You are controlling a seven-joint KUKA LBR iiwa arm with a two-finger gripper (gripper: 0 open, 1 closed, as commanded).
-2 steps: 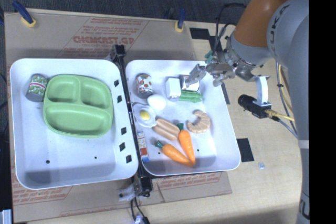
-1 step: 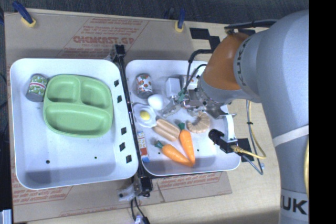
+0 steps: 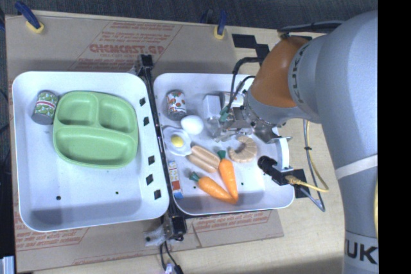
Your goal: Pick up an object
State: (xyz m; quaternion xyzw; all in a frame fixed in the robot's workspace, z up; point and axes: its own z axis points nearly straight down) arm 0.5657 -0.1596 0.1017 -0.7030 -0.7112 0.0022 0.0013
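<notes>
Here: jaws over right bin (image 3: 192, 81), spread unclear; round biscuit (image 3: 243, 151) just below-right, untouched.

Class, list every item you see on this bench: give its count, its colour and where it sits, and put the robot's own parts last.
Shallow plastic bins: 2, white, side by side.
Divided plastic plate: 1, green, left bin.
Small printed can: 1, greyish, left bin, upper left corner.
Small printed can: 1, reddish, right bin, upper left.
Toy egg: 1, white, right bin.
Toy fried egg: 1, white and yellow, right bin.
Toy sausages: 2, tan, right bin.
Toy carrots: 2, orange, right bin, front.
Round biscuit: 1, tan, right bin.
Clamps: 2, blue and yellow, board's far edge.
Gripper: 1, metal, over right bin.
</notes>
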